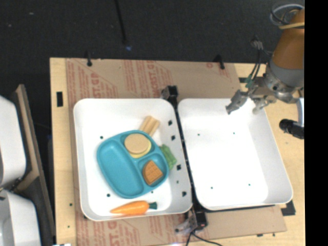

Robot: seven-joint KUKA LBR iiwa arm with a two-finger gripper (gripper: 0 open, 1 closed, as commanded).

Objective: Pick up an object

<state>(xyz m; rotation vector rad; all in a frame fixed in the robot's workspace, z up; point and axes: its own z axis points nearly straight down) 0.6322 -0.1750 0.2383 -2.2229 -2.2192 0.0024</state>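
Carrot (131, 207), the likeliest pick: lying in the left bin (87, 137), just below the blue tray (120, 170), long axis running left to right, green end toward the right bin (233, 158). Well apart from the gripper (247, 102), down and far left of it. Poised over the right bin's upper right corner, fingers spread with nothing between them. Crossing over the blue tray's bin needed, then lining up across the carrot's width.
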